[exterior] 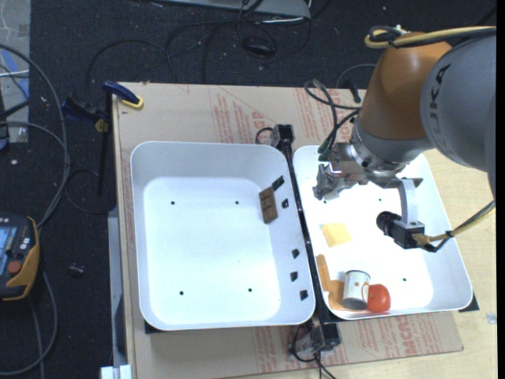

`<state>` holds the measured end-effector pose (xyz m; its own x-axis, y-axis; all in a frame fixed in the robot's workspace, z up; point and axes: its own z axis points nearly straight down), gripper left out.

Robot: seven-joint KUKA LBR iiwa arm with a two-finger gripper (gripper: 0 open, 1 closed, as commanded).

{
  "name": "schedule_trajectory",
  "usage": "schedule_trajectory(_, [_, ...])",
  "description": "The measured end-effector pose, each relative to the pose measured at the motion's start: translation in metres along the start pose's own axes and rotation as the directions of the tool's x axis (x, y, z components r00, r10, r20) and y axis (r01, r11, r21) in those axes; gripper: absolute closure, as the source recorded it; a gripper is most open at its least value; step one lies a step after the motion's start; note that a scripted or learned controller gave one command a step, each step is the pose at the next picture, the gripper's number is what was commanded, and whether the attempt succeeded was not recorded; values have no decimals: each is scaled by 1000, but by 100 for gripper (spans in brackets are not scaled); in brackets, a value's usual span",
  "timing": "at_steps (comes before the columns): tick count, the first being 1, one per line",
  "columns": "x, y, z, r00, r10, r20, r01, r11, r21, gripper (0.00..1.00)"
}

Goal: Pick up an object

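**Arm poised over the right bin**

We see the gripper (330, 181) low over the far-left part of the right bin (442, 290); whether its fingers are spread or pressed together we cannot tell. Nothing is visibly held. Within this bin, a yellow square piece (336, 234) lies just nearer the camera than the gripper. A white cup (355, 288) rests on its side by the bin's near wall, touching a red ball (379, 298); an orange stick (324, 275) lies along the bin's left wall. Left of the right bin, the left bin (158, 212) carries a brown block (269, 205) near its right wall.
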<state>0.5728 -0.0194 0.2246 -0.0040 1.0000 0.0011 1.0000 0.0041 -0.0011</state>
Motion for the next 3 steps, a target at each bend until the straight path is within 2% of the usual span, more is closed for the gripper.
schedule_trajectory(1, [52, -26, 6, 1000, -1, 0, 1, 1000, 0, 100])
schedule_trajectory(2, [105, -45, -7, 1000, -2, 0, 2, 1000, -1, 100])
schedule_trajectory(3, [102, -45, -6, 1000, 4, 1, -4, 1000, -1, 0])
